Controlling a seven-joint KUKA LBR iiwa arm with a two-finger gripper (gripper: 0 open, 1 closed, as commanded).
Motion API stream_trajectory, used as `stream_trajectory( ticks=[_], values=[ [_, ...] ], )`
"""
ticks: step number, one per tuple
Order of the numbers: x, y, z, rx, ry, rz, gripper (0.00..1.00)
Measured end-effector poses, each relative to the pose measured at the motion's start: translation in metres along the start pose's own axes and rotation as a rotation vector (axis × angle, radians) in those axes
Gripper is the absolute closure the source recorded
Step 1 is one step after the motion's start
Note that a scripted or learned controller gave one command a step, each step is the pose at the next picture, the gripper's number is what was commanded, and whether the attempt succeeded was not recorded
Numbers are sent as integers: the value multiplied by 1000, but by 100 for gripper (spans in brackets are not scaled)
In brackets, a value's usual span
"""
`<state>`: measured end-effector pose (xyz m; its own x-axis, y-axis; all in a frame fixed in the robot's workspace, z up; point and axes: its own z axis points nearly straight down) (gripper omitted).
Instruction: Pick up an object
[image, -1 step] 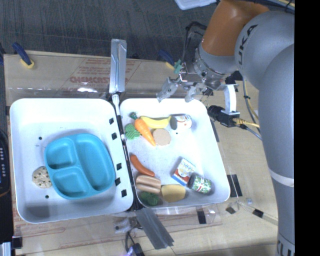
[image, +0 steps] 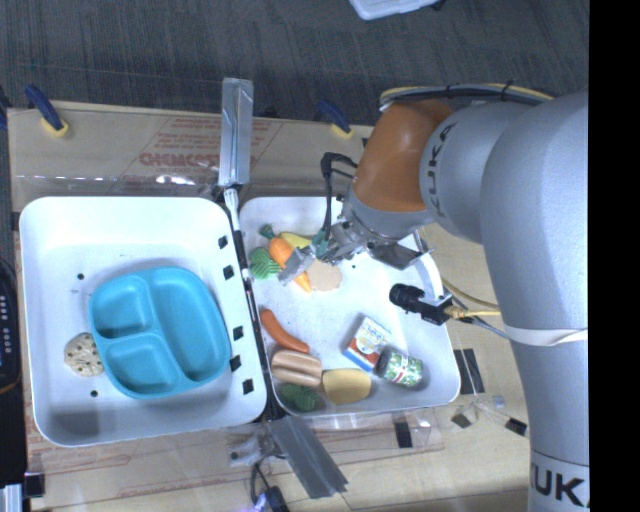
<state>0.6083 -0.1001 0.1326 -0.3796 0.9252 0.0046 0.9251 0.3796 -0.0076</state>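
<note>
Brown cardboard covers the table (image: 120, 140) under two shallow white bins. Left bin (image: 50, 300) holds a blue divided plastic plate (image: 160, 330); right bin (image: 440, 385) holds toy food. The gripper (image: 310, 262), its spread impossible to tell, sits low beside an orange toy carrot (image: 282, 250).

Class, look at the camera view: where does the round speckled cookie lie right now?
The round speckled cookie lies in the left white bin, near its left wall, touching the left edge of the blue three-compartment plastic plate.

Grey arm (image: 520, 200) reaches left, hand (image: 303, 268) angled downward.
</note>
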Motion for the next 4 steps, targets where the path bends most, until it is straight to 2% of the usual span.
stream_trajectory(
  ticks=[1, 2, 3, 4],
  values=[
    [-35, 39, 40, -6, -5, -66, 0],
    [-36, 40, 25, -7, -5, -70, 100],
    [-6, 52, -83, -15, -8, 80, 100],
    [-17, -115, 25, 2, 0, -50, 100]
  ],
)
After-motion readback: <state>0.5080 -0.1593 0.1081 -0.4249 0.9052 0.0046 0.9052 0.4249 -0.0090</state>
